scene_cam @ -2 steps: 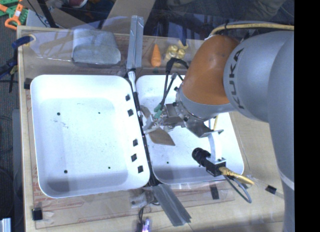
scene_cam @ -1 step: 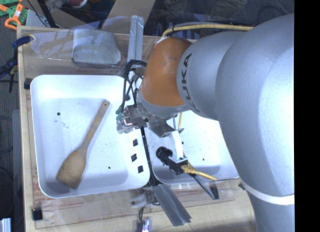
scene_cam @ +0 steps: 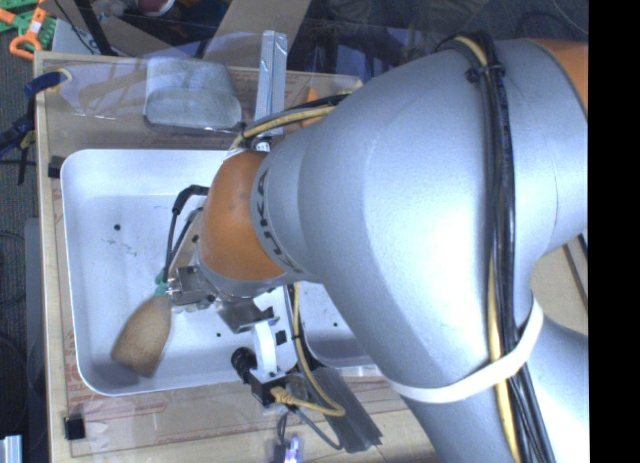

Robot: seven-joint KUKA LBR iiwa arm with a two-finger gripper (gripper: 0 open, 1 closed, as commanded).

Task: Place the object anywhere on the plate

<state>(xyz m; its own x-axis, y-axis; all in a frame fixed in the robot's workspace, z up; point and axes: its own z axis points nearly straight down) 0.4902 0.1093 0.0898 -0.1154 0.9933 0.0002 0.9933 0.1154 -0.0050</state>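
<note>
A tan, oval, potato-like object [scene_cam: 143, 337] lies tilted in the near left corner of the left white bin [scene_cam: 95, 211]. My gripper [scene_cam: 176, 289] hangs over that bin under the orange wrist band [scene_cam: 232, 221]. Its tip is right at the object's upper end. The wrist housing hides where the two meet, so I cannot tell whether they touch. The big grey arm [scene_cam: 420, 211] covers the middle and right of the view.
A sliver of the right bin [scene_cam: 335, 351] shows beneath the arm. Behind the left bin lie a grey bundle under clear plastic [scene_cam: 192, 94] and an upright metal post [scene_cam: 270, 76]. Cables and a black bracket [scene_cam: 262, 361] hang near the bin's front wall.
</note>
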